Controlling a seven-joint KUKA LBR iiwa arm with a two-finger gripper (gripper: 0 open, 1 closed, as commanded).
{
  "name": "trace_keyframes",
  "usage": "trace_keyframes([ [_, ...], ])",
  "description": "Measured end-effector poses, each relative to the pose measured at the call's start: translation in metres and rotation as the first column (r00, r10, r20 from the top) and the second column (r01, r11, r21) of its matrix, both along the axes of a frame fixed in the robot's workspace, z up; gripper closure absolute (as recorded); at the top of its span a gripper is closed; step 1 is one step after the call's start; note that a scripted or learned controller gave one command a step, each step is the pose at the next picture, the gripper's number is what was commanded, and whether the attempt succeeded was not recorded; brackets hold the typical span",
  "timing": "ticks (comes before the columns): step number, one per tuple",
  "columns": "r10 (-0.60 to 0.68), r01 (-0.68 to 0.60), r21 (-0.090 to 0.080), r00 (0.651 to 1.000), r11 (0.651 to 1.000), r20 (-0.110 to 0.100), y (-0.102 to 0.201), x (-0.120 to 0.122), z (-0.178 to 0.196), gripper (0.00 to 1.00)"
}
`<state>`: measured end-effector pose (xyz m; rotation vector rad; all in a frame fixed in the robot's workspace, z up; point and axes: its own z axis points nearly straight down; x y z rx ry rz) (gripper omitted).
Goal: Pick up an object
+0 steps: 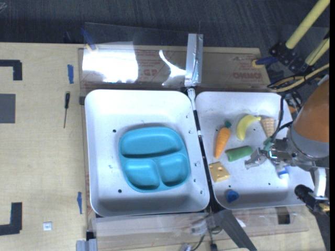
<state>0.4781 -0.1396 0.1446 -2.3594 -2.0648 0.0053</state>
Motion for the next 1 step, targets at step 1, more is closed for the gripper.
trace_keyframes([
  [1, 0.000, 0.000, -0.003, 1.000, 1.000, 0.010, 0.0272, 0.0024, 0.0314, 0.00],
])
